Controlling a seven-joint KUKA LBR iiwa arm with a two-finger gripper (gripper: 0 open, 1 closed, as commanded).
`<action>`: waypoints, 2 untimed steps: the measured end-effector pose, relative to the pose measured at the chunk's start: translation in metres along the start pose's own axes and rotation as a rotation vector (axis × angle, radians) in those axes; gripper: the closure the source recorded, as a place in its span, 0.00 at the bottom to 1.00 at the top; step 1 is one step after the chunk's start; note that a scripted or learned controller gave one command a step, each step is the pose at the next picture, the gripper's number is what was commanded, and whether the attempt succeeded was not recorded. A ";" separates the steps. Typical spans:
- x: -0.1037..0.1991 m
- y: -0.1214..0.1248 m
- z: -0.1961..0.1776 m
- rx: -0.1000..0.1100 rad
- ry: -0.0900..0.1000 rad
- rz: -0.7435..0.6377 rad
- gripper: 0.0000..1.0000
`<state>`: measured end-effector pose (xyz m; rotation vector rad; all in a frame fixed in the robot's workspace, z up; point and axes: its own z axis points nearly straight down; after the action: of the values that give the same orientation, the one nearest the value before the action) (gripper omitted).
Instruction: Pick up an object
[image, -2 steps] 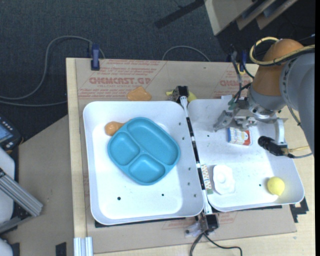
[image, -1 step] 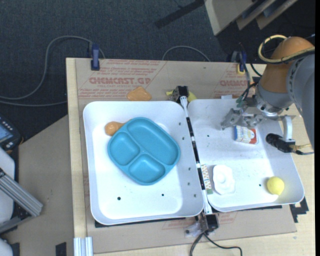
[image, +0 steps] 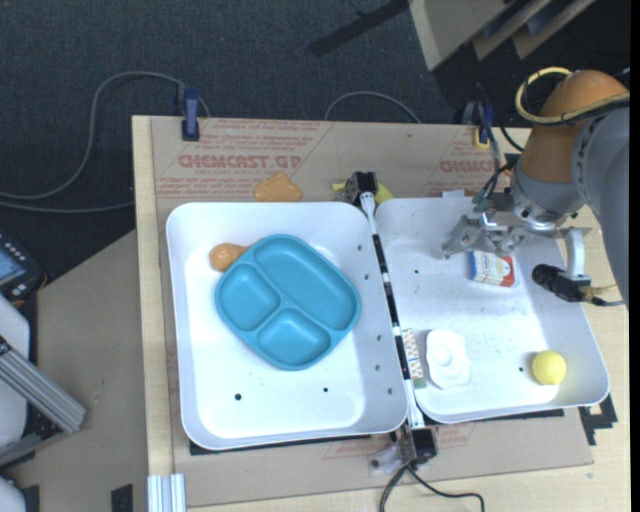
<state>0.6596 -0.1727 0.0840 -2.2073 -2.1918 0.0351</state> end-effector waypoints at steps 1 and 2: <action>-0.015 0.000 0.001 -0.002 0.002 0.000 0.00; -0.028 -0.003 -0.037 -0.039 -0.008 -0.006 0.00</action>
<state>0.6578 -0.2011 0.1209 -2.2245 -2.2223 0.0003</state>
